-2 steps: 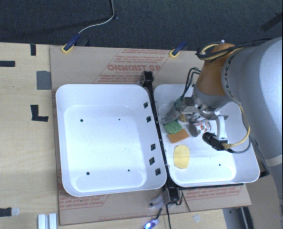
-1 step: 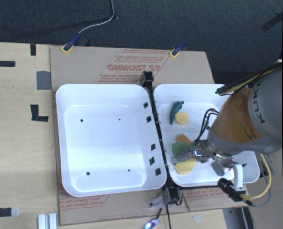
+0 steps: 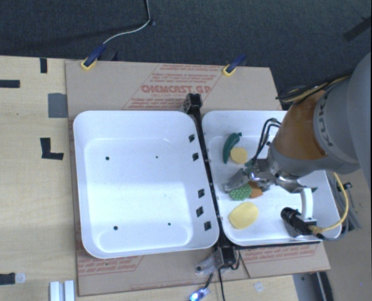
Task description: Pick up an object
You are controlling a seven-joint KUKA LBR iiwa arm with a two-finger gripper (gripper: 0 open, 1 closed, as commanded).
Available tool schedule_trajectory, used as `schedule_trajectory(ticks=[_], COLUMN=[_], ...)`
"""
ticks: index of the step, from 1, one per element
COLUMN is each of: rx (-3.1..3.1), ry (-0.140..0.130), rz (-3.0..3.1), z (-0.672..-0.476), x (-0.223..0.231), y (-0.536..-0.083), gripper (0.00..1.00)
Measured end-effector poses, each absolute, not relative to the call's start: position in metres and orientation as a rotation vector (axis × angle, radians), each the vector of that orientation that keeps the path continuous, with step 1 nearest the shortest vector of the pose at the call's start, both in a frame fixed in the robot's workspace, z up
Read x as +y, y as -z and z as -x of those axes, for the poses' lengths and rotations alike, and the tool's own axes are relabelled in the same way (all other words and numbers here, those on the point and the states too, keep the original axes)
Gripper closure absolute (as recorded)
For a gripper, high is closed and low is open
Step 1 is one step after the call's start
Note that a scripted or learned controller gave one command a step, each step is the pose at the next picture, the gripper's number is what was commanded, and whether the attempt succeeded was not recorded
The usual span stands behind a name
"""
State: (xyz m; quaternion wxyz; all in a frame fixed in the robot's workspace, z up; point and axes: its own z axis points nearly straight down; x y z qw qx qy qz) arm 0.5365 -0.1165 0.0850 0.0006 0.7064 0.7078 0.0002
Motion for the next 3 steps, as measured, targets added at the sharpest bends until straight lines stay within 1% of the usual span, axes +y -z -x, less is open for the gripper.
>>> schedule_trajectory(ticks=[1, 2, 3], rx=[2.221, 2.228, 2.231], ry=[0.0, -0.015, 0.0], rz=[-2.219, -2.204, -2.215], z=[-0.535, -0.598, -0.595], x=[-0.117, -0.049, 0.007], y=[-0.095, -0.19, -0.184], gripper=[1.0, 1.0, 1.0])
